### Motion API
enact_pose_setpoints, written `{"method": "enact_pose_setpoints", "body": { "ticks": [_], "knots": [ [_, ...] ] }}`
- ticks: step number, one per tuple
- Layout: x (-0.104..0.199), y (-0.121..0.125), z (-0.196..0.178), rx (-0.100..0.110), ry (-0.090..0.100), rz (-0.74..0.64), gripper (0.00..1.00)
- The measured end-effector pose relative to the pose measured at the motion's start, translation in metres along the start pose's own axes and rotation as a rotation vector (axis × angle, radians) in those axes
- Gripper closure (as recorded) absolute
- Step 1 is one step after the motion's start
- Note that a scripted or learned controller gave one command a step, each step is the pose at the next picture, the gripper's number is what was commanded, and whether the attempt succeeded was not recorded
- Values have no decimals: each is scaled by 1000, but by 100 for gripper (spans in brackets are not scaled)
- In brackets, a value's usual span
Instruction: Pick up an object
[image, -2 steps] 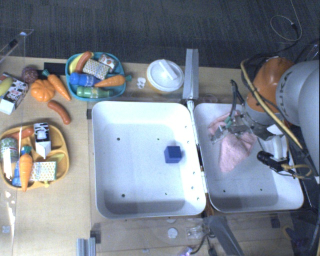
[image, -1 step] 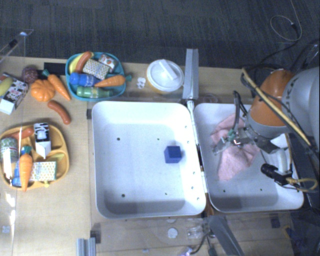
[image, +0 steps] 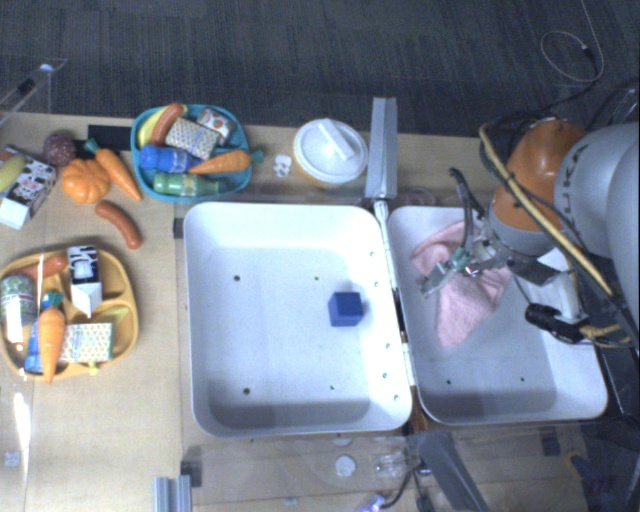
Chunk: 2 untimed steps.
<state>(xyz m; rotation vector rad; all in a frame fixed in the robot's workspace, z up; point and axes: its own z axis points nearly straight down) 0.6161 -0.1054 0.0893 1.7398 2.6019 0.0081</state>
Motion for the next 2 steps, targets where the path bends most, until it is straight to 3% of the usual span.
{"method": "enact_pose_setpoints", "body": {
  "ticks": [1,2],
  "knots": [
    [-1,3,-13,-9,-7,0,100],
    [65,54,-96,5,5,-57,100]
  ]
}}
